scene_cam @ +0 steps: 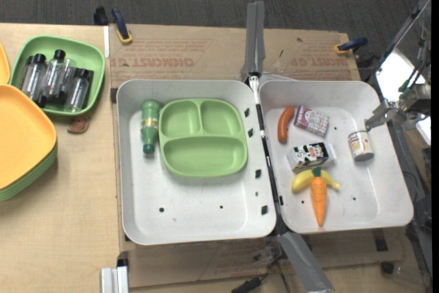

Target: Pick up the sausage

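Even, bright overhead light on two white bins [185, 226], with faint soft shadows beneath their contents, a blown-out white patch [394, 73] at right, and mildly soft focus throughout.

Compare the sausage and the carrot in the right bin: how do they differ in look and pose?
The sausage is plain orange-red with rounded ends; the carrot is orange, tapers to a point and has a green top. The sausage looks shorter than the carrot. The sausage lies near the bin's back left; the carrot nearer the front. Both lie flat, roughly lengthwise.
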Motion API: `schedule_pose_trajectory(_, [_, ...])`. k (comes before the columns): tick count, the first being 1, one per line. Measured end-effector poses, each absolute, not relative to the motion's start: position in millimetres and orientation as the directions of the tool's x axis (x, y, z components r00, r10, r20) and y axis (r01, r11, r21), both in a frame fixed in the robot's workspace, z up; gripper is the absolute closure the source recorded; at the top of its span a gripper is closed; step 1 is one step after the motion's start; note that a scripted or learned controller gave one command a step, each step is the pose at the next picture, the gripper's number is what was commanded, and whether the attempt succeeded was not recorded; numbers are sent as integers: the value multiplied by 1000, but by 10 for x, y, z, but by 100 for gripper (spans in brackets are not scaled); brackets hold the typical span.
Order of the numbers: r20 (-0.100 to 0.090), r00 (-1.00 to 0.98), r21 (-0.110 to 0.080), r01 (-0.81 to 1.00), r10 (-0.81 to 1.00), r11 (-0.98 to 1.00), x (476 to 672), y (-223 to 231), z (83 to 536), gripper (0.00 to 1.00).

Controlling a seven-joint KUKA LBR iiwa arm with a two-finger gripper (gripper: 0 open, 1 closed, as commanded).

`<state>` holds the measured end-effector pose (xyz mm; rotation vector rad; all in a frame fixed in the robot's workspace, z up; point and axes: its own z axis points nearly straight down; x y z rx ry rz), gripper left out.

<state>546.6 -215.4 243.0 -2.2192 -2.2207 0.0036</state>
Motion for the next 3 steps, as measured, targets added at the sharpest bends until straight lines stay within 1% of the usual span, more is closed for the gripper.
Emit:
schedule_pose_trajectory(1, [-1,261,-3,965,965,-261,4802,-2224,2541,0])
schedule_pose_trajectory(3, [-1,262,-3,965,965,-262,4802,-2225,2541,0])
